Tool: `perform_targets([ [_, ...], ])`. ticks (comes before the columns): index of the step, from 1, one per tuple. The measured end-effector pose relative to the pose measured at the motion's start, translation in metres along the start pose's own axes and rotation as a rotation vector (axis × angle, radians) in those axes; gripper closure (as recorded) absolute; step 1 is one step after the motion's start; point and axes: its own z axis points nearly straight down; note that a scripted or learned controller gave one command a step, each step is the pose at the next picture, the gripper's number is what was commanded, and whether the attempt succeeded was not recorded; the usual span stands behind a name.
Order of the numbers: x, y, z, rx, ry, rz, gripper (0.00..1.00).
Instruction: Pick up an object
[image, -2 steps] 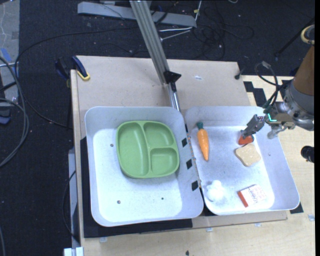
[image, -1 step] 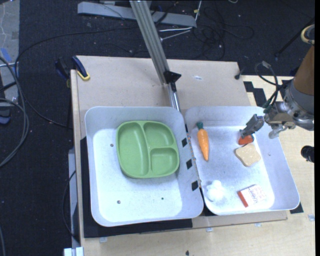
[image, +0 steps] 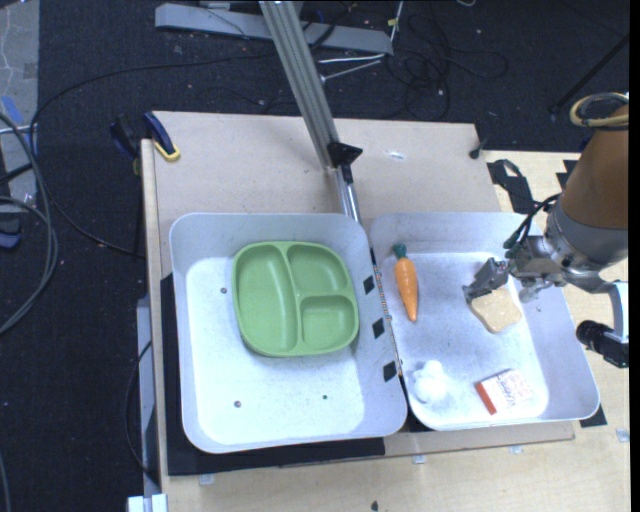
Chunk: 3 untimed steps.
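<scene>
In the right bin (image: 560, 345), my gripper (image: 506, 281) hangs over the far right part, fingers apart and nothing between them. A tan slice of bread (image: 498, 312) lies flat just in front of and below the fingertips. At the bin's far left lies an orange carrot (image: 406, 286) with a green top. A small white lumpy object (image: 430, 380) rests near the front left. To its right is a red and white packet (image: 505, 390), near the front edge.
The left bin (image: 200, 400) holds a green divided plate (image: 296, 297) in its far half. A metal pole (image: 310, 90) slants down to the seam between the bins. The arm's orange band (image: 605, 175) rises at the right edge.
</scene>
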Motion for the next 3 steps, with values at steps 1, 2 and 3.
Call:
perform_targets([
  [1,0.008,0.0,0.061,0.0,0.0,-0.001,0.0],
  [2,0.01,-0.002,0.125,0.0,0.0,-0.001,0.0],
  [3,0.01,0.0,0.112,-0.005,-0.001,0.001,1.0],
])
